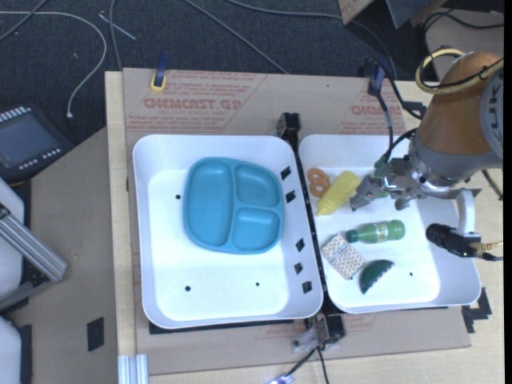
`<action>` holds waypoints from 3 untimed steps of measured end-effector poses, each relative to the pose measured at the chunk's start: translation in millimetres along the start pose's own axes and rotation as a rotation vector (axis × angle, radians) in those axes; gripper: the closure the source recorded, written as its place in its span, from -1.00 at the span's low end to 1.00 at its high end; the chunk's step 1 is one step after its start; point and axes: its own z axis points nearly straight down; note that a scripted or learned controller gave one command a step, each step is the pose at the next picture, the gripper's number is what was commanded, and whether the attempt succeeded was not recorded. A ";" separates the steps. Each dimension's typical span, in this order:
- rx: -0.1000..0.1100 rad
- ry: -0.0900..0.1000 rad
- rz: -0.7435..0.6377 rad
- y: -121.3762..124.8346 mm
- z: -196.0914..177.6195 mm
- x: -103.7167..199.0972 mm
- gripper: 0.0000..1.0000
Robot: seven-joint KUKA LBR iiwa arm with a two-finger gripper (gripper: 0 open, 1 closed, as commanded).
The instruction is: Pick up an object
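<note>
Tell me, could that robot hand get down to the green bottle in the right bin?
Probably yes. The hand hangs just above the green bottle, which lies flat with nothing on top; the patterned packet lies beside it.

left bin (160,214) holds a divided plate (234,205). right bin (456,282) holds a pretzel (318,181), corn (338,192), bottle (376,232), packet (344,256) and wedge (374,274) at lower centre.

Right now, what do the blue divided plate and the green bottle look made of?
The blue divided plate looks like molded plastic: uniform colour, soft sheen, rounded compartment ridges. The green bottle is probably plastic too, glossy, with a bright highlight along its side and a paler band around its middle; glass cannot be ruled out.
</note>
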 end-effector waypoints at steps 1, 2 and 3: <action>0.002 0.000 -0.001 -6.3 62.2 -0.9 -1.00; -0.001 0.000 -0.001 -6.8 89.3 -0.3 -1.00; -0.006 0.000 0.000 -5.6 76.6 -0.2 1.00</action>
